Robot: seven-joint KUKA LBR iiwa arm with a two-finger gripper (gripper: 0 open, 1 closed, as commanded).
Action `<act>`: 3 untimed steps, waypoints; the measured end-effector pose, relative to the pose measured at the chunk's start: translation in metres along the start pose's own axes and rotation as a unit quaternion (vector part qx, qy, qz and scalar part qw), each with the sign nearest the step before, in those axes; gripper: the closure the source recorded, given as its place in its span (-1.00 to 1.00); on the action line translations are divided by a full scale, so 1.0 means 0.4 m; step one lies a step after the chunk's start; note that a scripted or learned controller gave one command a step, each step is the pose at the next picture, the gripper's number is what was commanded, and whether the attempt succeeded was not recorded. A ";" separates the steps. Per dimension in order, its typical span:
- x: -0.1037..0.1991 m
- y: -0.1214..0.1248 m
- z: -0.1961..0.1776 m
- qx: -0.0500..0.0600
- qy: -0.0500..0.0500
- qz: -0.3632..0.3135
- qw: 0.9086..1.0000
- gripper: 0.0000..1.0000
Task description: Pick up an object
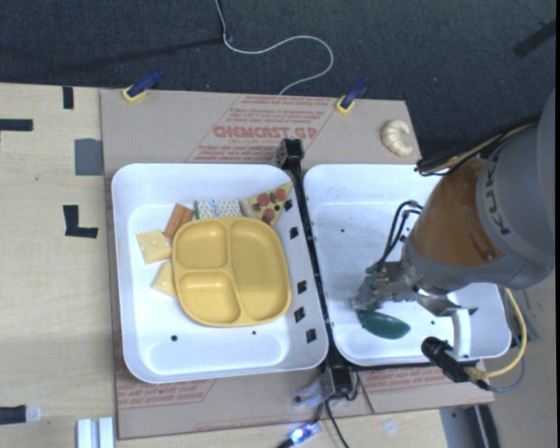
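You see a pale wooden surface (37, 278) under a cardboard sheet (261, 129), with dark carpet (93, 17) across the top. The claw (378, 297) sits lower right of centre, in the right bin (355, 203), just above a dark green object (385, 323). The arm (467, 231) hides the grip, so you cannot tell its width.

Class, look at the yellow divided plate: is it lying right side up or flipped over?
Right side up. The yellow divided plate in the left bin shows its three hollow compartments facing the camera.

wooden bench (37, 278) bears cardboard sheet (261, 129) under left bin (131, 250) and right bin (355, 189).
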State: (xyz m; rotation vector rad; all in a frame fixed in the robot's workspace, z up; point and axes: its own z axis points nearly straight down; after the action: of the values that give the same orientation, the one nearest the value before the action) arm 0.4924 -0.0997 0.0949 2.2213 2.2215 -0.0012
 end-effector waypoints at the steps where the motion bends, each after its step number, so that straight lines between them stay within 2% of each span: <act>1: 0.007 0.026 -0.138 -0.002 0.000 -0.001 1.000 1.00; 2: 0.031 0.037 -0.281 -0.002 0.000 -0.001 1.000 1.00; 3: 0.032 0.037 -0.325 0.000 0.001 -0.001 1.000 1.00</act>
State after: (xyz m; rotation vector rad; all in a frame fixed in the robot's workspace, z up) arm 0.5074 -0.0867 0.2250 2.2195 2.2238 0.0005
